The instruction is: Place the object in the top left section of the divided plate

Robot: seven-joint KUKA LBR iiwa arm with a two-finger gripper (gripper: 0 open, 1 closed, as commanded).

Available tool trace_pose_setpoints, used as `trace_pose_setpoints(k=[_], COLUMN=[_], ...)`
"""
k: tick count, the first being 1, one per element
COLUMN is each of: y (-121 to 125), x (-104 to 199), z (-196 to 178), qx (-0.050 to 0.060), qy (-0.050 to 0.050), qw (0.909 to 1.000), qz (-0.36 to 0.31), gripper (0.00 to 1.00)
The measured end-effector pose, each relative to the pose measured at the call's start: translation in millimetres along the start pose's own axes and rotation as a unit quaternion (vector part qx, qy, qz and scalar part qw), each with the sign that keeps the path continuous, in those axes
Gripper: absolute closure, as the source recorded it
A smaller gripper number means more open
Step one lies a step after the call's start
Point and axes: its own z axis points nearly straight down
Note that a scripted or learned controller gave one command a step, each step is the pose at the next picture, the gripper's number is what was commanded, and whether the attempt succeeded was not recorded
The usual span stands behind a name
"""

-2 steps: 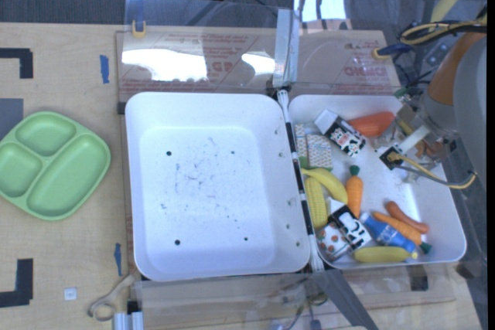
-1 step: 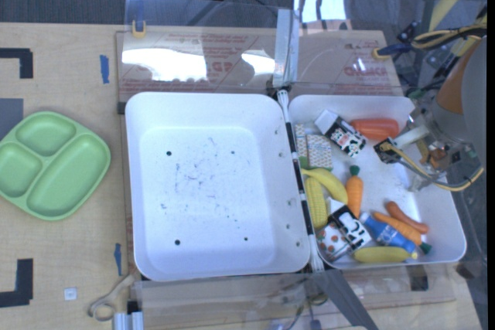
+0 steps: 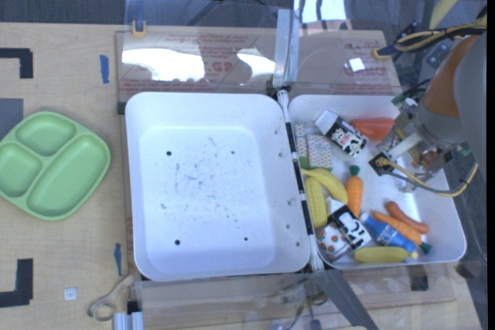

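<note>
The green divided plate lies on the wooden bench at the far left, outside the bins, with two small sections at its upper left and one long section at its lower right. My gripper hangs over the right side of the right bin, far from the plate. Below and left of it lie several toy foods: a carrot, a banana, a corn cob, a red-orange piece and a cow-patterned box. I see nothing held.
The left bin sits between the plate and the right bin. Clear panels rise behind both bins. More toys crowd the right bin's front: a second cow-patterned box, a blue item, an orange sausage, another banana.
</note>
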Motion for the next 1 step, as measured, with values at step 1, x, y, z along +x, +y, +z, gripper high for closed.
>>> trace_pose_setpoints(k=[1], y=[-28.3], x=[15.3], z=[-73.7], qx=[-0.001], qy=[0.001], qw=[0.9999], qz=[0.011], gripper=[0.0])
